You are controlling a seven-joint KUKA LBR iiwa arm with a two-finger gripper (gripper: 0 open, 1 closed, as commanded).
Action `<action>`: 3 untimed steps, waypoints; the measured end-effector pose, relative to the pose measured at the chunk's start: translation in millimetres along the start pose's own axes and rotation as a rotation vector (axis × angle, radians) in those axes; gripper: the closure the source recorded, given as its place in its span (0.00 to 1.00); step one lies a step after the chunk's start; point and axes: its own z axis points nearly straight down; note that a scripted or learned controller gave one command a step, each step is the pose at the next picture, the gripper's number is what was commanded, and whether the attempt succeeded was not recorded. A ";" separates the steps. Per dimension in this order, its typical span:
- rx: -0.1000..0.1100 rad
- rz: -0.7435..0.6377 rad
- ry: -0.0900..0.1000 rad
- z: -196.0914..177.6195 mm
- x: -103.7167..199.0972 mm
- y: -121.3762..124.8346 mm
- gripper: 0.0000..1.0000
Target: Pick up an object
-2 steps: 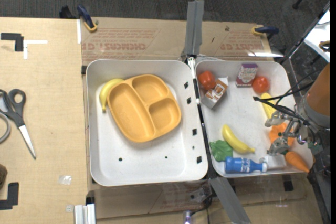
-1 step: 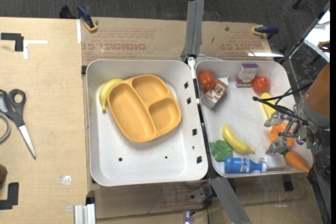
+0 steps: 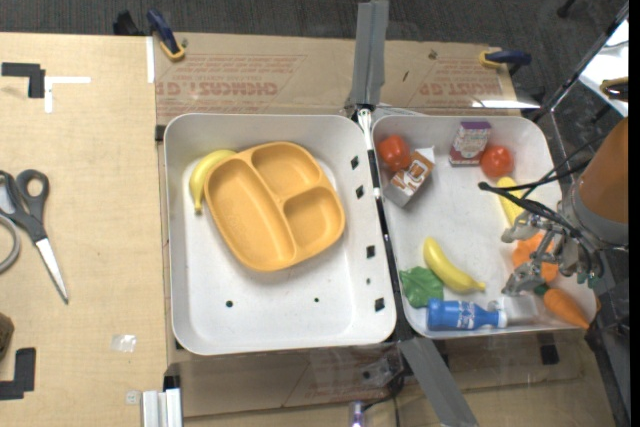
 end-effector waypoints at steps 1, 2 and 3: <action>0.000 0.027 0.001 0.2 0.2 -1.3 0.00; -0.002 0.046 0.003 0.7 4.6 14.9 0.00; -0.004 -0.030 0.038 10.7 -15.7 17.8 0.00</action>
